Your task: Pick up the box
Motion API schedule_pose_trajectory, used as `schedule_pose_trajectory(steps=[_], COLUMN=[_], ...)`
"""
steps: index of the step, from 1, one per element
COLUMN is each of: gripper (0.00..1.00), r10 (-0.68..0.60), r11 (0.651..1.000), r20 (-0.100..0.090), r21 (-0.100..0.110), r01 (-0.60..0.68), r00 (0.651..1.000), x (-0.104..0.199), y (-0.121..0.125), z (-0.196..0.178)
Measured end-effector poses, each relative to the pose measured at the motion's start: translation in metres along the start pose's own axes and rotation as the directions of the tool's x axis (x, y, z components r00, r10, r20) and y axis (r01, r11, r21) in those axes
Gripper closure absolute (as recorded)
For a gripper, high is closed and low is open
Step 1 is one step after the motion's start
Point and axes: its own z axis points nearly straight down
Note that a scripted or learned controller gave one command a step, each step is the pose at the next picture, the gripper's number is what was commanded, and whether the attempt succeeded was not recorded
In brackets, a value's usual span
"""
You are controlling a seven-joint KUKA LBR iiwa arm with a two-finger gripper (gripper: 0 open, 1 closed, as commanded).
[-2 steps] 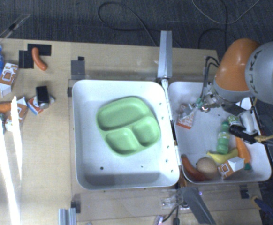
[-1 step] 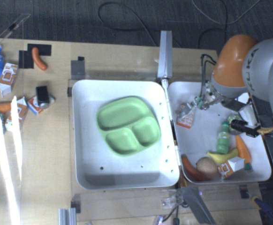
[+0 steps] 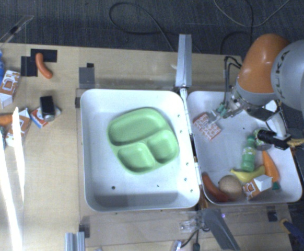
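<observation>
A small flat box [image 3: 207, 125] with a red and white pattern is in the right bin [image 3: 214, 156], near its upper left corner. My gripper [image 3: 222, 110] is just up and to the right of it, its tip right at the box's upper corner. Whether it grips the box or only touches it is not clear from this view. A second, smaller orange and white carton [image 3: 260, 184] lies at the bin's lower right, far from the gripper.
The right bin also holds a green bottle [image 3: 249, 153], a banana [image 3: 246, 172], a carrot [image 3: 270, 166], a potato [image 3: 229, 183] and a red sausage [image 3: 212, 187]. A green divided plate [image 3: 143, 139] lies in the left bin [image 3: 97, 182]. Small items are scattered on the bench at left.
</observation>
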Motion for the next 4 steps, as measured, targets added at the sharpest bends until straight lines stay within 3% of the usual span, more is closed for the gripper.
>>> schedule_pose_trajectory(steps=[1,2,3,4], gripper=[0.0,0.0,0.0,0.0], r10=[0.0,-0.049,-0.423,-0.424], r11=[1.0,0.999,0.906,0.906], r20=[0.0,-0.012,-0.02,-0.018], r21=[0.0,0.022,0.015,0.014], r01=[0.0,0.05,0.423,0.424], r00=[1.0,0.999,0.906,0.906], x=[0.0,-0.009,0.022,0.008], y=[0.0,0.002,0.038,-0.003], z=[0.0,0.024,-0.076,0.022])
